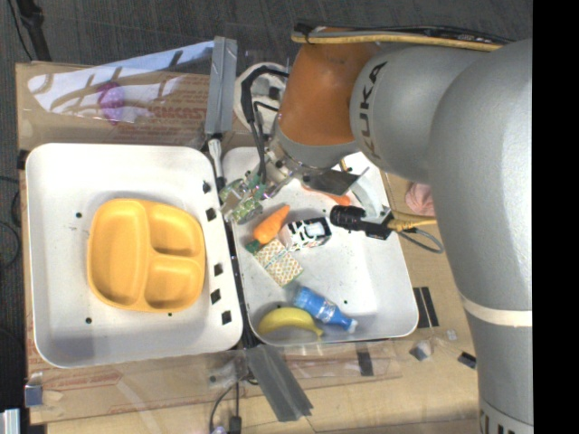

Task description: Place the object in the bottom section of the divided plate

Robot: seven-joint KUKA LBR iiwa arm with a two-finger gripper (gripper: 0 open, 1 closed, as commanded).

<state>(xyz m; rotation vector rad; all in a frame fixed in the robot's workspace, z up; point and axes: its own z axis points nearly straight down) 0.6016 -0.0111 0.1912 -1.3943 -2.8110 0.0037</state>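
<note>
From the overhead camera, the yellow plate (145, 253) sat in the left bin (54, 333) with all three of its sections bare. That included the small lower one nearest the camera, which I took to be the target. Nothing had been set down there, so the placing itself was not yet done.

Every loose thing lay in the right bin (391, 289): a carrot (270, 224), a small white and black toy (308, 231) just beside it, a patterned packet (279, 262) below those, and a blue bottle (324, 309) touching a banana (288, 322) at the near edge. Which of these was meant as the object could not be told.

The arm (425, 89) reached over the far part of the right bin. Its tool (264, 177) hung low near the divider, just above the carrot. The wrist hid most of it, so I could not tell whether the tool was apart, together or clamped on anything, and no item showed in its grip.

By my reading the task was at its start. A grasp, a lift, the carry across the divider and a release over the lower section all remained.
</note>
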